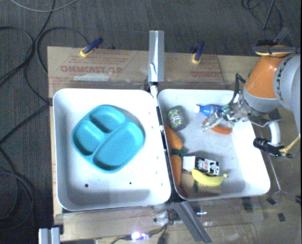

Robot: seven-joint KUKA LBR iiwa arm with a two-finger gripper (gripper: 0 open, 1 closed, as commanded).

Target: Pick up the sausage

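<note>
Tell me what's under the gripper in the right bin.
An orange-red sausage lies on the bin floor just below the gripper, with a blue and white bottle beside it. The sausage's upper edge is covered by the gripper.

Glossy white plastic bins (64, 151), smooth blue tray (108, 137), seemingly plastic.

Dim, grainy, slightly soft overhead lighting

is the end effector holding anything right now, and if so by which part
Cannot be told. The end effector sits low in the right bin, right over the near end of the sausage, but the view is too small to show a hold.
</note>
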